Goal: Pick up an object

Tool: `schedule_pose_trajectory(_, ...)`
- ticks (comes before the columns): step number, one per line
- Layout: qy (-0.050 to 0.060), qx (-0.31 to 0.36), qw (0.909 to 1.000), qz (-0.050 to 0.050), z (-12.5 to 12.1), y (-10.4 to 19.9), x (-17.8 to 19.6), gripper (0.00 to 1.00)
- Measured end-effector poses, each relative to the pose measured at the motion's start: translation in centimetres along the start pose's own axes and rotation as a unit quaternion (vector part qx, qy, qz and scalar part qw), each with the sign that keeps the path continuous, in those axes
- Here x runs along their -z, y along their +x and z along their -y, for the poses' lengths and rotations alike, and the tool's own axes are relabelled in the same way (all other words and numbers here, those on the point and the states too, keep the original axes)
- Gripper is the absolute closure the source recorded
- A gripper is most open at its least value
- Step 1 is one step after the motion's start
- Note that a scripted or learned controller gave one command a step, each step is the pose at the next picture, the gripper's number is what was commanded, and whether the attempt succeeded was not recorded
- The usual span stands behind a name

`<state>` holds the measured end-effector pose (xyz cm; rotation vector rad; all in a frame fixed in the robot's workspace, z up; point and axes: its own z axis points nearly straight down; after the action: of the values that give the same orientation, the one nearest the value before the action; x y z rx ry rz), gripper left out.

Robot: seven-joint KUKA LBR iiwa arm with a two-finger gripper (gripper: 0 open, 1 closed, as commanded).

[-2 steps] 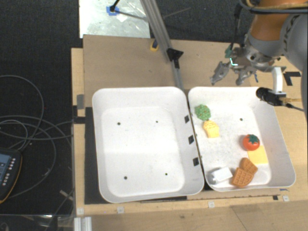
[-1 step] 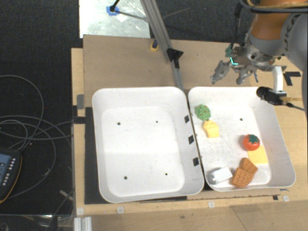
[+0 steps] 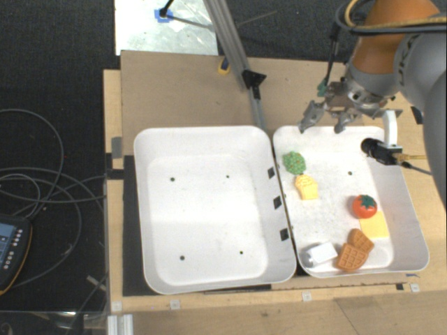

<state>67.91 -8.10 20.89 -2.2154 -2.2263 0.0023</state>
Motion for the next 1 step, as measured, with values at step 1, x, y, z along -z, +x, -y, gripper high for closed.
schedule_pose_trajectory(1,0.0,-0.001,1.0,0.0,-0.18,-0.04,-4.16,0.0)
